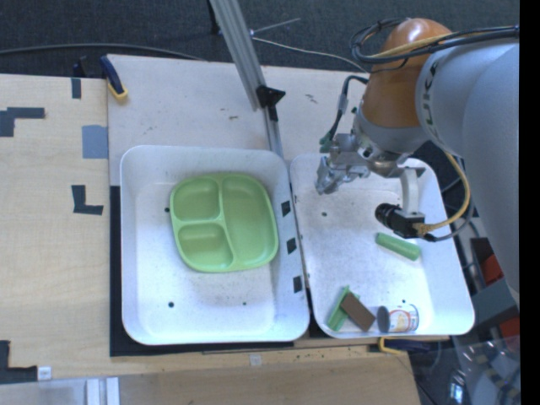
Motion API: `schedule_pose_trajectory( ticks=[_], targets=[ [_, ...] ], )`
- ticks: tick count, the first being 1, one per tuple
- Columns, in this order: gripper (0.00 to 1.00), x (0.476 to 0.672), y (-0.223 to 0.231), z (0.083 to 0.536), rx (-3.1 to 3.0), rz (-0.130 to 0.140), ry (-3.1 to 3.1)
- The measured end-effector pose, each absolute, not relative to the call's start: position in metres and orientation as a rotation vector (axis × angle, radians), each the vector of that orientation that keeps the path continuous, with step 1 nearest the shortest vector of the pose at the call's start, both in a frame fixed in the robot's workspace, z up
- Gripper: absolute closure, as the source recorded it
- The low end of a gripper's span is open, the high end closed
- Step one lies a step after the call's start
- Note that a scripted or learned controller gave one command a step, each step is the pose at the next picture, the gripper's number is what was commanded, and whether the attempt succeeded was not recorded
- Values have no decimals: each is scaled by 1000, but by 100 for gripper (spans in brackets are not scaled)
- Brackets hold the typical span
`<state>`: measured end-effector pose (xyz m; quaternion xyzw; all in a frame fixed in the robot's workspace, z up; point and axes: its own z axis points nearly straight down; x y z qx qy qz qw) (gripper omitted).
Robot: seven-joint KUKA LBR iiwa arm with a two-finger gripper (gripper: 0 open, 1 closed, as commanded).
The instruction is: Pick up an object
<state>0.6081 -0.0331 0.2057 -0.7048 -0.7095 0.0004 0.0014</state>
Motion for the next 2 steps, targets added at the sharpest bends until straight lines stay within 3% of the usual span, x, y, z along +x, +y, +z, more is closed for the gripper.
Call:
schedule_pose_trajectory(
  ticks=[2],
  targets=[
    [100,600,62,219,-2212,1,-2226]
  ],
)
